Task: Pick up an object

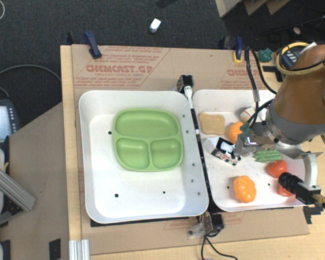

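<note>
the claw (227, 151) sits low in the right bin (223, 97), near that bin's left side, and its black-and-white tip is all that can be made out; whether it is open or closed, i cannot tell, and nothing can be seen held in it. it seems to be down there because the task is to pick something up, and the loose things all lie in this bin.

closest to it is a small orange piece (235, 131), just beside and above the tip, partly tucked under the arm's wrist. a tan bread-like slab (212, 123) lies a little further up and left. to the right, a green leafy-looking thing (268, 156) pokes out from beneath the arm (300, 99), and a red piece (277, 168) lies just below it. an orange pepper-like toy (244, 189) rests apart, near the bin's front edge. any of these could be the target; the small orange piece looks likeliest, being nearest.

the left bin (95, 161) holds a green divided plate (148, 140), well apart from the claw, lying flat in the middle.

the arm's bulk hides much of the right bin's far right side, and a black fitting (292, 186) covers part of the red piece. what the small orange piece really is stays hard to tell.
</note>
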### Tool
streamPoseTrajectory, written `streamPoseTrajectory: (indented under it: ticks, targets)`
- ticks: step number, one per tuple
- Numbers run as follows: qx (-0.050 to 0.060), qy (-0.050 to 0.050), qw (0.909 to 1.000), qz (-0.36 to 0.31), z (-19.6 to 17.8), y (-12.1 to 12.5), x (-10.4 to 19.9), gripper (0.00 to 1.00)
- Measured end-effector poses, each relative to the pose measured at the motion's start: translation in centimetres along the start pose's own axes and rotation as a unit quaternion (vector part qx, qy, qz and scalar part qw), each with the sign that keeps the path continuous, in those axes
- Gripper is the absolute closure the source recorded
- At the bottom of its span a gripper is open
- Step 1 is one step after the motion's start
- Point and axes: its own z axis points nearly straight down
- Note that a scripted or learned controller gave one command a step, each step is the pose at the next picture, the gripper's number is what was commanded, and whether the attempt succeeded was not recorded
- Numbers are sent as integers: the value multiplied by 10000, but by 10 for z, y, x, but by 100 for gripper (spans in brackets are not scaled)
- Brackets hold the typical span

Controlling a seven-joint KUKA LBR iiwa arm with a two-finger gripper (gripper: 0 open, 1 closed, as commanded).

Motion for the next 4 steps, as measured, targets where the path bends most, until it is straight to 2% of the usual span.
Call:
streamPoseTrajectory:
  ticks: [1,2,3,4]
  targets:
    - [-3,6,10000,-11,-60,1,81,100]
    - [-69,6,10000,24,-245,2,92,100]
    - [121,-21,9999,45,-46,-2,115,100]
    - [-25,1,10000,31,-152,2,124,100]
